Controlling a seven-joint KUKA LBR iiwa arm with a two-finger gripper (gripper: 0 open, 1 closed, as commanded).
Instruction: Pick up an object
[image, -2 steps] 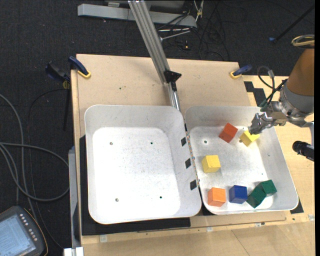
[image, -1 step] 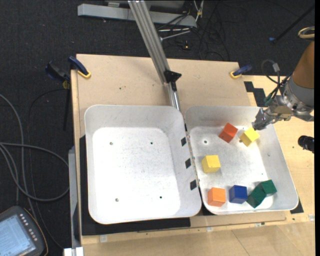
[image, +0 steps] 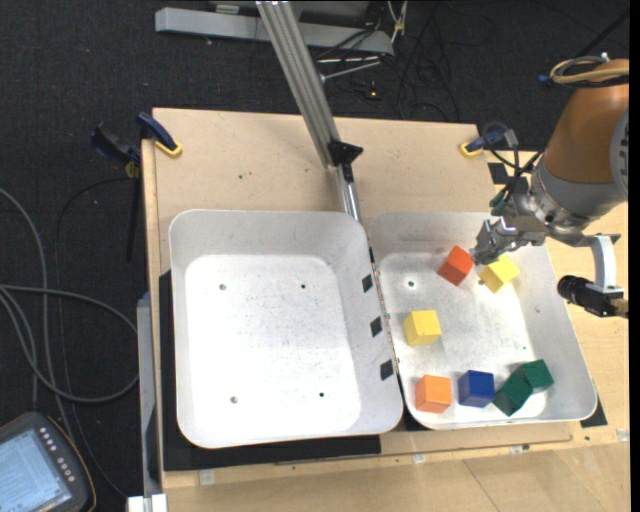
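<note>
- Two white bins sit side by side on a bench. The left bin (image: 265, 330) holds no blocks; the right bin (image: 560, 345) holds several small blocks.
- The gripper (image: 497, 243) hangs over the right bin's far edge, near its far right corner. Whether it is open or clenched cannot be told.
- A yellow block (image: 499, 273) lies just below the gripper, tilted with a corner toward the far edge. It is a cube, so it has no long axis. Contact cannot be judged.
- An orange block (image: 456, 266) sits just left of it, also turned on the diagonal.
- Another yellow cube (image: 422, 327) lies mid-bin. An orange cube (image: 433, 392), blue cube (image: 477, 388) and two green blocks (image: 524, 386) line the near edge.
- Risk, as a judgement: the tilted cube could twist or slip from a squeeze on its corners, and the close orange block could be knocked aside.
</note>
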